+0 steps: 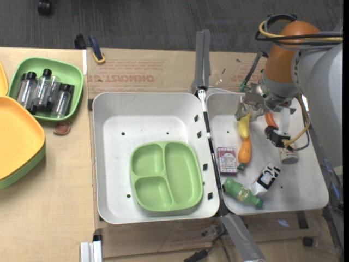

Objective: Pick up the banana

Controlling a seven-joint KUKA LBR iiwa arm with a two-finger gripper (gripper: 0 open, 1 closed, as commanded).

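Observation:
The banana (243, 126) is small and yellow. It lies in the right bin (305, 195) near the bin's back left, pointing toward the front. My gripper (248, 111) hangs right over the banana's far end, low in the bin. The wrist blocks the view of where the two meet, so contact is unclear. An orange carrot-like piece (245, 152) lies just in front of the banana, nearly touching its near tip.
The right bin also holds a maroon card box (227, 160), a green bottle (242, 193), a black-and-white box (268, 177), a red piece (271, 119) and a white cup (289, 156). A green divided plate (166, 174) sits in the left bin (109, 146).

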